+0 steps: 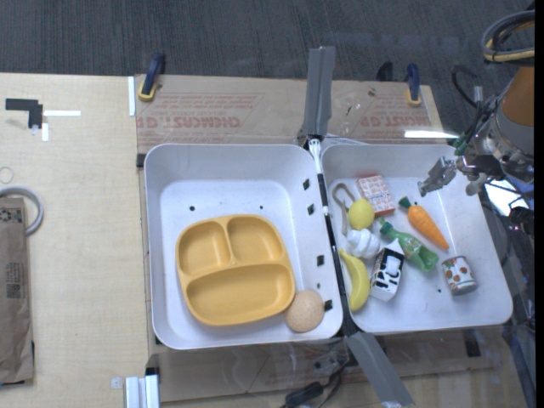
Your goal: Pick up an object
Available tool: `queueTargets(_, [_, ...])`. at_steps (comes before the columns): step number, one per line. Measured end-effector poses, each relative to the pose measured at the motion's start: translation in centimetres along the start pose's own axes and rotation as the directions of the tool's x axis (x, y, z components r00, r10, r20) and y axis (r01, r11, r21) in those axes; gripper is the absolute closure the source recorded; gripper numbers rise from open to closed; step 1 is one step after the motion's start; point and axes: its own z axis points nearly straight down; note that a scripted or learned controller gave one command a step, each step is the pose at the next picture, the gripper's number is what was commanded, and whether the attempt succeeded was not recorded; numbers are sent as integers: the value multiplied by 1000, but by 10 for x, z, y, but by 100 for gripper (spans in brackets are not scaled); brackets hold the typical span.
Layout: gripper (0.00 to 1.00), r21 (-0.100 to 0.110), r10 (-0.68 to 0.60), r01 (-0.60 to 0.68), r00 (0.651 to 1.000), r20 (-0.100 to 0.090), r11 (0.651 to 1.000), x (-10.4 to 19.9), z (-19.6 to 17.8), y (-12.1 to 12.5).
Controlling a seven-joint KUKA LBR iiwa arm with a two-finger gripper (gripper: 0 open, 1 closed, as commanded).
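- Nearest the camera: egg (304, 310) in the left bin (161, 228), touching the yellow tray (234, 266); well apart from the arm.
- Right bin (484, 308) holds the likely targets: carrot (425, 225), green bottle (411, 246), can (458, 274), banana (357, 280), lemon (360, 214), red-checked box (375, 193).
- Jaws (439, 177) hang over the bin's far right part, just up from the carrot; nothing between them. Released or clenched: cannot tell.
- Risk: carrot is tapered and round, and may roll or squirt out of a pinch.
- Risk: bottle lies just beside the carrot, so a fingertip could land on it and spoil the grasp.
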Motion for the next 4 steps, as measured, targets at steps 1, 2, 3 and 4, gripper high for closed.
queueTargets(1, [0, 0, 0, 0, 1000, 0, 1000, 0, 0, 0])
queueTargets(2, [0, -2, 17, -17, 1000, 1, 1000, -24, 120, 24])
queueTargets(3, [100, -3, 16, -16, 1000, 2, 1000, -24, 111, 24])
queueTargets(4, [100, -1, 227, -227, 974, 1, 974, 8, -1, 13])
